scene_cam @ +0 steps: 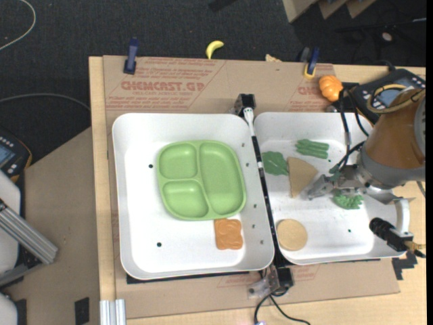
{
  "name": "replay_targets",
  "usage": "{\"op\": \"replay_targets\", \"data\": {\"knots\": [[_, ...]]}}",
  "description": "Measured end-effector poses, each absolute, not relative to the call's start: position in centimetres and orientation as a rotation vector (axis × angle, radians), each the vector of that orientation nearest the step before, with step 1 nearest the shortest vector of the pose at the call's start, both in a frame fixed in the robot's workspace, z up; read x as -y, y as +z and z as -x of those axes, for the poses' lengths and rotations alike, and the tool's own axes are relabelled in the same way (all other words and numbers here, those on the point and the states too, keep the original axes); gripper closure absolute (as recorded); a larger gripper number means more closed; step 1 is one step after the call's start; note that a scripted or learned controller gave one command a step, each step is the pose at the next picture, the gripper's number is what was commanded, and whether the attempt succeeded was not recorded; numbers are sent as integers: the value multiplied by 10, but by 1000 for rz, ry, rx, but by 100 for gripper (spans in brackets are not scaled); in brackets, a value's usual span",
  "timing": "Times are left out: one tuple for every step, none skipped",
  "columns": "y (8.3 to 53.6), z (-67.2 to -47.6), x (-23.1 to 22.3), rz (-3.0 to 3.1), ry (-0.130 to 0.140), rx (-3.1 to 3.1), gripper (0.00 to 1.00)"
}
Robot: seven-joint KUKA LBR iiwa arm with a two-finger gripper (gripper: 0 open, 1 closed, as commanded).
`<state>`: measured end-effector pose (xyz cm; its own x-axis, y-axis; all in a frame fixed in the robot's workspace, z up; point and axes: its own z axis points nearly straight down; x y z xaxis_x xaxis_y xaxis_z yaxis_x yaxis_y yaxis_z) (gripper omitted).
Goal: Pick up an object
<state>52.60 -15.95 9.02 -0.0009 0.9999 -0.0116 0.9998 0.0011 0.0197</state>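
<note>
Two white bins share the counter (101, 181). Nearest in the right bin (358, 249) lies a tan disc (292, 234); beyond it, the claw (323, 188) – its state unclear – sits beside a tan wedge (300, 175) – green leaves (311, 147) farther back.

My desk (169, 83) is a cardboard-topped board printed with red lettering. A blue clamp (130, 56) grips its far edge on one side, a second blue clamp (311, 61) on the other. A yellow banana (214, 47) lies just beyond that edge, and an orange toy (330, 87) sits near the second clamp.
</note>
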Motion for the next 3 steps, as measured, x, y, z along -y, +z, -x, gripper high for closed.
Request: {"op": "replay_targets", "data": {"knots": [[91, -555, 108, -2203, 10, -2209, 0], [91, -582, 186, -2214, 9, -2207, 0], [91, -524, 116, -2205, 12, -2211, 0]]}}
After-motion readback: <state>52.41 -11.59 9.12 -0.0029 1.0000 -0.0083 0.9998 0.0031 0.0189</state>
